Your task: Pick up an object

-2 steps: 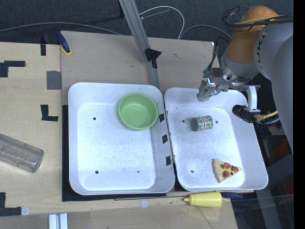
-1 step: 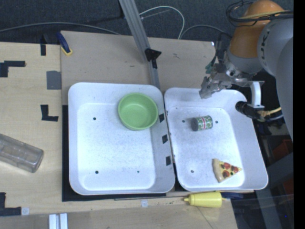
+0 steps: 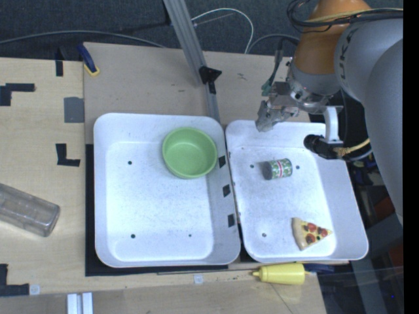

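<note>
Claw (image 3: 267, 124) above right bin (image 3: 340, 195) far edge; can (image 3: 277, 169) below.

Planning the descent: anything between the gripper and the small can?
No. In the camera view, bare white bin floor separates the gripper from the can.

Both white bins, the left bin (image 3: 118, 195) and the right bin (image 3: 340, 195), look like smooth matt plastic flecked with fine specks, and the green bowl (image 3: 190, 152) in the upper part of the left one has a smooth, faintly glossy plastic look. The tabletop (image 3: 39, 129) at the frame's left is pale matt wood grain, on which a clear ribbed plastic tumbler (image 3: 26, 209) lies. At upper right the arm (image 3: 366, 51) shows smooth grey casing with a glossy orange band, and its claw (image 3: 265, 123) looks like dull grey metal.
</note>
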Robot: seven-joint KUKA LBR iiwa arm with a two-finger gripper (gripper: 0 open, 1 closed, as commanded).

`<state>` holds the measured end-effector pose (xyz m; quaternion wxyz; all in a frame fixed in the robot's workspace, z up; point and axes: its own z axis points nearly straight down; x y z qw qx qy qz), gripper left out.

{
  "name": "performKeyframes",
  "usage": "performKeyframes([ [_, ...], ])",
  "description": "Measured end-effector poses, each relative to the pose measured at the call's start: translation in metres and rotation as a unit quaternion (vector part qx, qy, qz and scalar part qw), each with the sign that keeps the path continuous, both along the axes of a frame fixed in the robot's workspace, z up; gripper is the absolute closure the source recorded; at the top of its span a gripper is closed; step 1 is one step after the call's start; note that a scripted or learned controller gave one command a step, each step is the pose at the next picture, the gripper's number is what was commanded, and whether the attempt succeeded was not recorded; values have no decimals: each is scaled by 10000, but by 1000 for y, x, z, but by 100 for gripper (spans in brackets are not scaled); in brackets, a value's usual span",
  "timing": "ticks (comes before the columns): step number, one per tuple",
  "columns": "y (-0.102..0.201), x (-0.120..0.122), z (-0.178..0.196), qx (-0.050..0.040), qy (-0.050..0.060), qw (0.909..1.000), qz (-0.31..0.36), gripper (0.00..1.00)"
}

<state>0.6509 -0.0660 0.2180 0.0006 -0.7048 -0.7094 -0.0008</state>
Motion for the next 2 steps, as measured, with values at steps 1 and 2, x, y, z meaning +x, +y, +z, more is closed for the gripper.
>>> performKeyframes([
  [1, 59, 3, 11, 2, 3, 10000, 7, 100],
  [2, 120, 14, 2, -1, 9, 10000, 5, 100],
])
